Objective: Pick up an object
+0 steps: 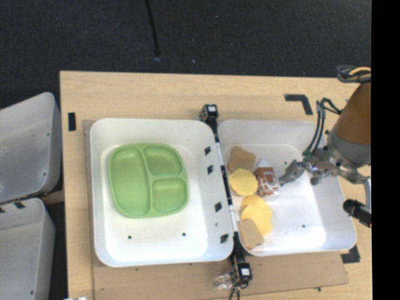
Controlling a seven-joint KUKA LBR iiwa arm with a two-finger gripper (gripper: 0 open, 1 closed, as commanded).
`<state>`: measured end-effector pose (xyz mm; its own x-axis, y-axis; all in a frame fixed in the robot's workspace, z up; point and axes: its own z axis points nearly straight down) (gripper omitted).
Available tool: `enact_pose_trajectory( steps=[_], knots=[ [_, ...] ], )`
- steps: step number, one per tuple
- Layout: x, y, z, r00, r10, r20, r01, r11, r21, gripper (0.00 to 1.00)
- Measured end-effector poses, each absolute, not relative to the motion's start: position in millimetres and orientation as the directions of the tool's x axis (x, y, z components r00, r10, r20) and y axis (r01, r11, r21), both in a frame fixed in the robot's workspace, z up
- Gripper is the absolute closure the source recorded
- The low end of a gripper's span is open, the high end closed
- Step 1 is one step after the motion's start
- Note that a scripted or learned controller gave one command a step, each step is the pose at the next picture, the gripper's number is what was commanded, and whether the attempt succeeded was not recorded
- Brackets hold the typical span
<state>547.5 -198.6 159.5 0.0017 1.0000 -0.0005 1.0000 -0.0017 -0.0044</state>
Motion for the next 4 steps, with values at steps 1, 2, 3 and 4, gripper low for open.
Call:
enact_pose_trajectory(
  steps=[1, 2, 3, 4],
  knots=[
    [551.2, -202, 116, 0.004, 1.0, -0.002, 1.0, -0.004, 0.009, 0.0],
    [553.8, -205, 131, 0.007, 1.0, -0.009, 1.0, -0.007, 0.022, 1.0],
    [564.1, -208, 190, -0.002, 1.0, -0.003, 1.0, 0.002, 0.007, 1.0],
    [569.7, -210, 235, -0.003, 1.0, -0.003, 1.0, 0.003, 0.006, 1.0]
  ],
)
